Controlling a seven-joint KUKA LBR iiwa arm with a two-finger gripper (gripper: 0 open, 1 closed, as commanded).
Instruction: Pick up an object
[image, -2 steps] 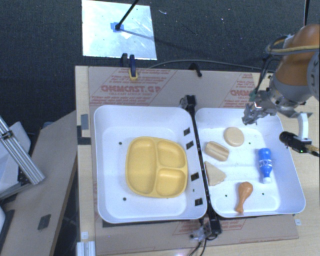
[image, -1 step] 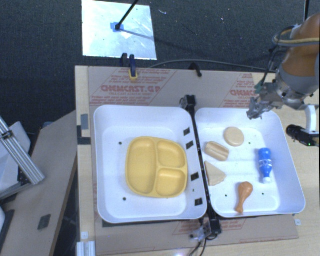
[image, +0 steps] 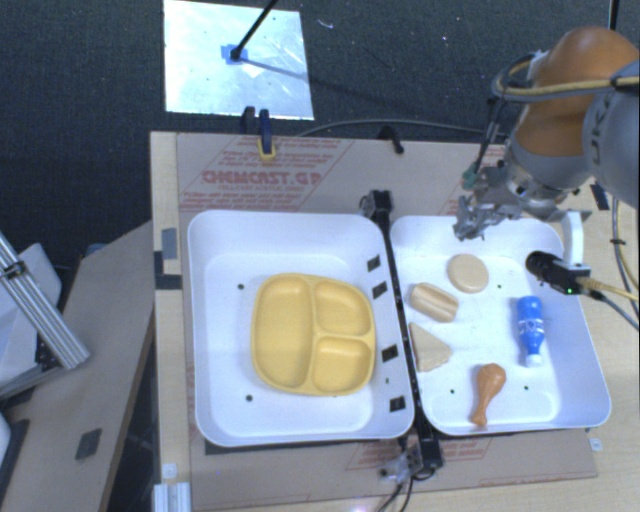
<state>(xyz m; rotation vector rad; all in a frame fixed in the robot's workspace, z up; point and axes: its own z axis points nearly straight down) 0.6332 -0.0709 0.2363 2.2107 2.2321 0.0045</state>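
My arm (image: 585, 95) reached in from the right, wrist angled down, my gripper (image: 475, 222) hanging low.

Red block lettering is printed on the brown cardboard sheet (image: 290, 170) lying under the two white bins; the large line reads roughly "CHEMCAST GP". Smaller red lines above and below it are too blurred to read. No other lettering is legible.

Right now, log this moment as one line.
pincer above right bin back edge, holds nothing | nearest: bun | also: hotdog, bottle, drumstick | left bin: tray
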